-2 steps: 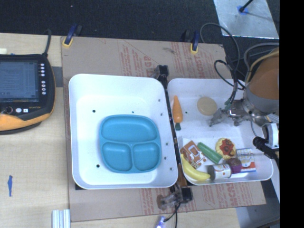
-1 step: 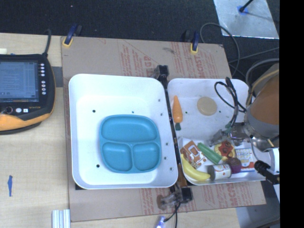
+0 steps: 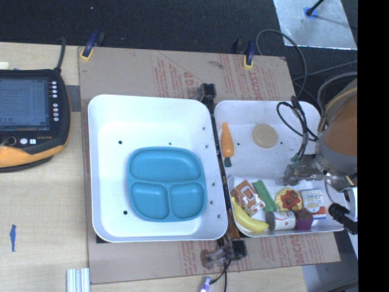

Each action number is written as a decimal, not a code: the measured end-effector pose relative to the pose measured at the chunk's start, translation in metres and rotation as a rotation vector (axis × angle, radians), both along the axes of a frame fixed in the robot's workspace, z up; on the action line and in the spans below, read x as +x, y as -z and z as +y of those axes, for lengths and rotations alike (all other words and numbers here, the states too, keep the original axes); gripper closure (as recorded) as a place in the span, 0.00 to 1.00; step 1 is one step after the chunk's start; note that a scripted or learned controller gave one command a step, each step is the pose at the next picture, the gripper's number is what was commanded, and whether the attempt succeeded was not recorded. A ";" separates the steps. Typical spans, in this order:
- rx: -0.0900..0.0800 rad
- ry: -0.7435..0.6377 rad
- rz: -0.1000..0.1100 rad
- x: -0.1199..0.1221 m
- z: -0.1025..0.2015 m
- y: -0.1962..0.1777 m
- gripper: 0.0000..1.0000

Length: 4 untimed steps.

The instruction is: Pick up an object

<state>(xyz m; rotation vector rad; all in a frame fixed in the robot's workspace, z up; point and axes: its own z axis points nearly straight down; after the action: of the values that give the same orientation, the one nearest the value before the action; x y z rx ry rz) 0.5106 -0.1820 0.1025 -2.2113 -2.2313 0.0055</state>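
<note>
The right bin (image 3: 243, 115) holds several small items. An orange carrot (image 3: 227, 140) lies by its left wall and a round tan disc (image 3: 265, 135) sits toward the back. A yellow banana (image 3: 246, 219), a red-and-white packet (image 3: 247, 194), a green stick (image 3: 264, 194), a red-yellow round piece (image 3: 288, 199) and a small bottle (image 3: 290, 220) crowd the front. My gripper (image 3: 299, 171) hangs low over the right part of this bin, just behind the front cluster; its tips are too dark and small to read.
A blue divided plate (image 3: 165, 182) lies in the left bin (image 3: 103, 163). A tablet with an orange case (image 3: 30, 117) rests on the bench at far left. Black cables (image 3: 295, 117) loop over the right bin's back corner beside the arm (image 3: 340, 129).
</note>
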 end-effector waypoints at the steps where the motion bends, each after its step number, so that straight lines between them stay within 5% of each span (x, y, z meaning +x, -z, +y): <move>1: 0.003 0.004 -0.002 0.092 0.033 -0.049 1.00; 2: 0.003 0.004 -0.001 0.146 0.082 -0.119 1.00; 3: 0.002 0.005 0.001 0.122 0.072 0.011 1.00; 4: 0.002 0.005 0.001 0.085 0.068 -0.019 1.00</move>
<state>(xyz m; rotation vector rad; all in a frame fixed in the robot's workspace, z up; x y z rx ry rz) 0.5957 -0.1139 0.1218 -2.2155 -2.2236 0.0047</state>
